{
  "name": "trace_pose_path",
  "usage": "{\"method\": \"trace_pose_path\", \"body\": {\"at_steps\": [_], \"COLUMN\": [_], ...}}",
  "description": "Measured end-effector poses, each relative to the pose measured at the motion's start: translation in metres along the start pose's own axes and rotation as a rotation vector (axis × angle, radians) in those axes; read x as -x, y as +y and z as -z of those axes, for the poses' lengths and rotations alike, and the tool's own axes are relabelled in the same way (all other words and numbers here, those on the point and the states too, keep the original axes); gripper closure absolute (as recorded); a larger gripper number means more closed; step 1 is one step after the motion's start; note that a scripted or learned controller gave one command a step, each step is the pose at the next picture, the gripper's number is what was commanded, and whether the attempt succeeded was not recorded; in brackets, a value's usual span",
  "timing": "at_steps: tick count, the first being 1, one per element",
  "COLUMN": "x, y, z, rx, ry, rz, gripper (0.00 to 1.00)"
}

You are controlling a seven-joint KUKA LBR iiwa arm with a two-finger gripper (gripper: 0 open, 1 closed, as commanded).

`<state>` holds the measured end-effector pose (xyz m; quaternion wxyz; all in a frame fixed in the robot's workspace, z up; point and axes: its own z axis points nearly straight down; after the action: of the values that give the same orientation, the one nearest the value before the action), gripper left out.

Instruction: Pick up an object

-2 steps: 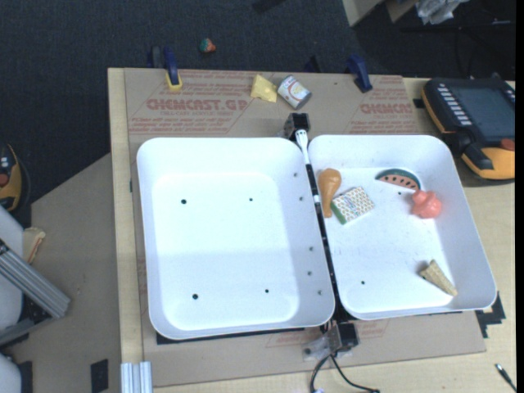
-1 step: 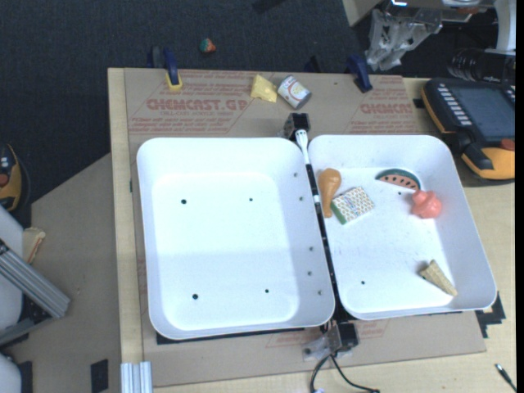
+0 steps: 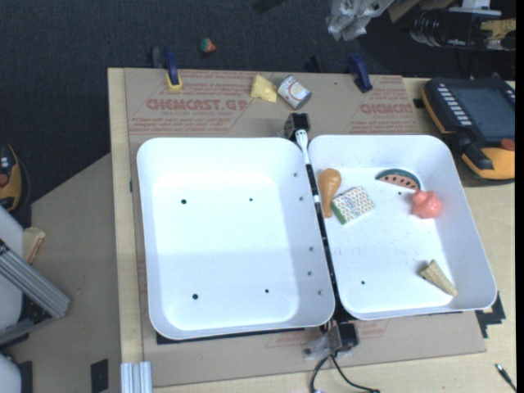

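gripper [image 3: 358, 11] up at top edge above the bench, blurry, can't tell if open or holding anything, right bin [image 3: 458, 219] holds orange drumstick [image 3: 328, 188], patterned block [image 3: 353, 205], watermelon slice [image 3: 399, 179], pink lump [image 3: 426, 205], cone [image 3: 439, 277], left bin [image 3: 155, 244] beside it

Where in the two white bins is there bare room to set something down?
The left white bin is bare throughout. In the right white bin, the front-left floor is free, bordered by the checkered block and tan cone. The back, with the orange drumstick, watermelon slice and pink lump, is crowded.
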<state>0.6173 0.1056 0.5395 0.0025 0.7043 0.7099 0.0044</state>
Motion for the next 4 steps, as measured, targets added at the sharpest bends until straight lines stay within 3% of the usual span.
{"method": "trace_pose_path", "body": {"at_steps": [1, 2, 3, 4], "x": [-0.041, -0.029, -0.079, -0.067], "y": [-0.087, -0.073, -0.085, -0.018], "z": [-0.093, 0.002, -0.036, -0.003], "rx": [-0.023, 0.002, -0.016, -0.002], "ry": [-0.003, 0.000, -0.003, -0.003], "rz": [-0.002, -0.007, -0.002, -0.011], "gripper": [1.00, 1.00, 1.00, 1.00]}}
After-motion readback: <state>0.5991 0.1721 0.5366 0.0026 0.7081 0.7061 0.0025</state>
